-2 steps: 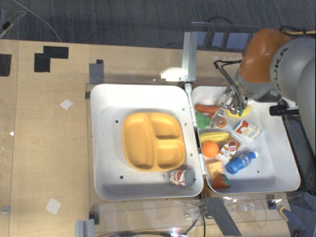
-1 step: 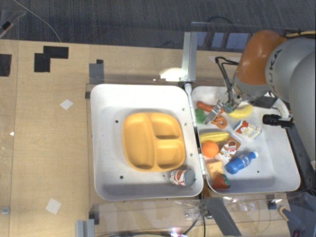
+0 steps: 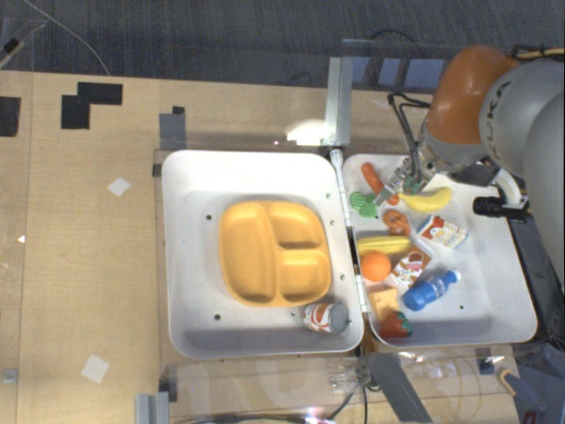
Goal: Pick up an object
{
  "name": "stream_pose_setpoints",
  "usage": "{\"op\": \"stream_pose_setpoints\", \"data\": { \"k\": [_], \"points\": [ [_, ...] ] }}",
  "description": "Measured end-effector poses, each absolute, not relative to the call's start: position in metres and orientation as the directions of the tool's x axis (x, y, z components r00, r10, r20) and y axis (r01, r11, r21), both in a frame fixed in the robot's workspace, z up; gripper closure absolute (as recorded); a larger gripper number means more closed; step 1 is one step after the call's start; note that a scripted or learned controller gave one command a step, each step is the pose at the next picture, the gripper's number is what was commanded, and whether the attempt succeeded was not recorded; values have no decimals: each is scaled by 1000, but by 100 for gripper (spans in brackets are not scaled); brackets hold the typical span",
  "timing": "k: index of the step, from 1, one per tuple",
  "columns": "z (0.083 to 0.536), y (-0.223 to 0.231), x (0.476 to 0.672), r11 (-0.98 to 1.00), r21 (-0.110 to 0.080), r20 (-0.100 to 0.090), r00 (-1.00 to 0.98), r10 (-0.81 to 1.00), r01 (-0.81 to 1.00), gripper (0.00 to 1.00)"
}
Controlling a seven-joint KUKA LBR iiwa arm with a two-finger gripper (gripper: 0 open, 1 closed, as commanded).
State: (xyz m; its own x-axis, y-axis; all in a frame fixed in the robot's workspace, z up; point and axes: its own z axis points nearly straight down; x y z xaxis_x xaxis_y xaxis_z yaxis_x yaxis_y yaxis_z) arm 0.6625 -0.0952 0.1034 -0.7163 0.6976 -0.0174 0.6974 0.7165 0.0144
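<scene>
Even bright overhead light; glare patch on bench (image 3: pixel 305 132) behind bins; soft shadows; slightly soft focus.

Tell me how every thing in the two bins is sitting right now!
yellow tray: flat, right way up, nothing in it.
can: tipped on its side in the left bin.
blue bottle: lying down in the right bin.
banana: lying flat.
orange: resting among the toys.
gripper: low over the right bin, beside the banana.

No lettering is legible anywhere. The small red-and-white carton (image 3: pixel 440 232) in the right bin (image 3: pixel 512 312) carries printing, but it is too small and blurred to read.
</scene>
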Motion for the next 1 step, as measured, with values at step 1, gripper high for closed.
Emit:
{"op": "stream_pose_setpoints", "data": {
  "k": [1],
  "points": [
    [190,-13,638,561,13,-6,-561,828,828,100]
  ]
}}
